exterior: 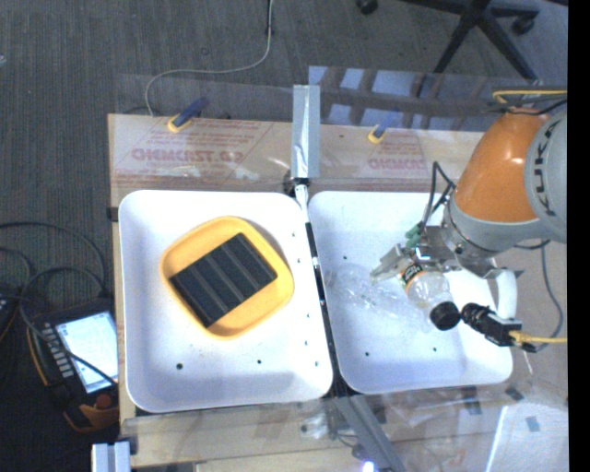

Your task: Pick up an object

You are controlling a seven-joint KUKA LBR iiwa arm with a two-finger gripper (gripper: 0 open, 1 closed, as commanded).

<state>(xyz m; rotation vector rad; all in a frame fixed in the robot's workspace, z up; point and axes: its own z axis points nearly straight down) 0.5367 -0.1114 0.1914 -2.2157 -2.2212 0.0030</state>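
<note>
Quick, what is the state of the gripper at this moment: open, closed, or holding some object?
Gripper: cannot be told. It sits over the right bin, close to a clear crumpled object.

Office chair base [479,23], handheld tablet [78,346]

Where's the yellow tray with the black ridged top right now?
The yellow tray lies in the left bin, near its middle, tilted at an angle, well away from the gripper over the right bin.

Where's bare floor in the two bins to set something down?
Left bin: the strip in front of the yellow dish. Right bin: the back-left corner and front-left floor. Crowded at right, around the hand and clear plastic bottle.
</note>
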